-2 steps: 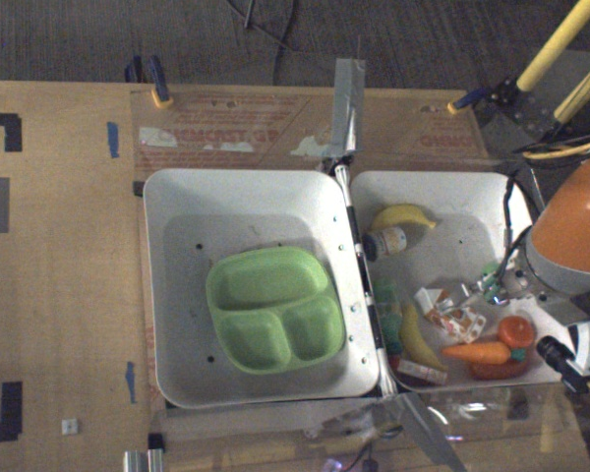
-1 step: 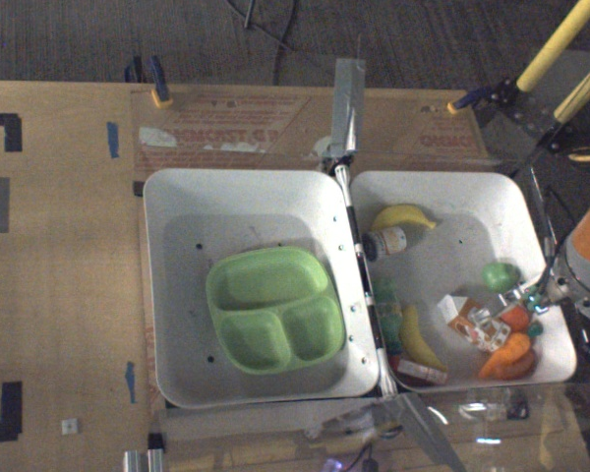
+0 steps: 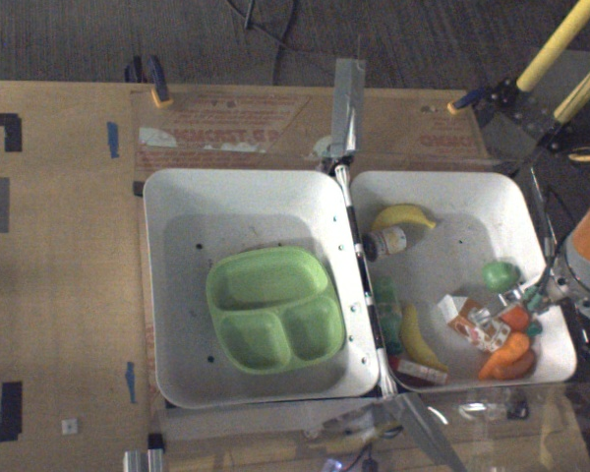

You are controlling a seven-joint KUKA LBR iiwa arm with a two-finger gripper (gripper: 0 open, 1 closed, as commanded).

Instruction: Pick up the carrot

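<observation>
The orange carrot (image 3: 504, 351) lies in the near right corner of the right bin (image 3: 442, 254), with its tip pointing toward the bin's front wall. The gripper (image 3: 531, 297) reaches in from the right and hangs just above and behind the carrot, close to a small orange-red item (image 3: 516, 317). The carrot lies apart from the gripper, on the bin floor.
The right bin also holds a green ball (image 3: 500, 275), a banana (image 3: 403, 216) at the back, a second banana (image 3: 418, 337) near the front, a small bottle (image 3: 385, 242) and a white-red carton (image 3: 475, 324). In the left bin (image 3: 177, 214) sits a green divided plate (image 3: 273, 308).
</observation>
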